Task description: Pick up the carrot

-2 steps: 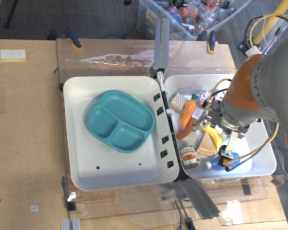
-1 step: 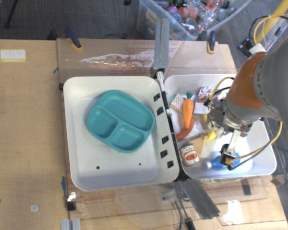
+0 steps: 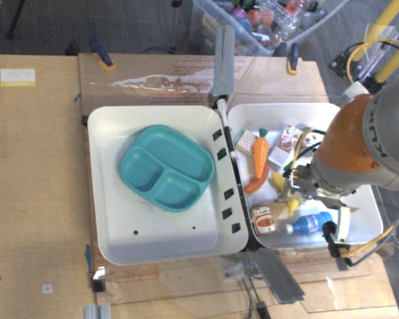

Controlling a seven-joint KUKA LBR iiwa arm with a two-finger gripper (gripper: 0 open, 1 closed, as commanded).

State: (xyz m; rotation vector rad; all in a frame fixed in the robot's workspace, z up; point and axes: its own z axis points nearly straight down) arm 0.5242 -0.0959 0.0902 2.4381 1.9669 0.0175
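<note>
the tabletop (image 3: 33,198) looks like pale, matt wood or board. both white bins, the left bin (image 3: 106,238) and the right bin (image 3: 369,211), appear to be smooth plastic with a soft sheen. the teal divided plate (image 3: 166,168) is smooth, matt plastic. the carrot (image 3: 260,153) looks like glossy orange plastic. the arm's orange band (image 3: 349,138) is smooth and satin, the grey shell (image 3: 389,121) matt.

Bright, even overhead light fills the scene. The two shallow white plastic bins (image 3: 100,178) are nearly washed out, with soft, faint shadows. The clear plastic sheet (image 3: 159,82) on the wooden bench (image 3: 33,178) shows glare. The picture is slightly soft and grainy throughout.
</note>
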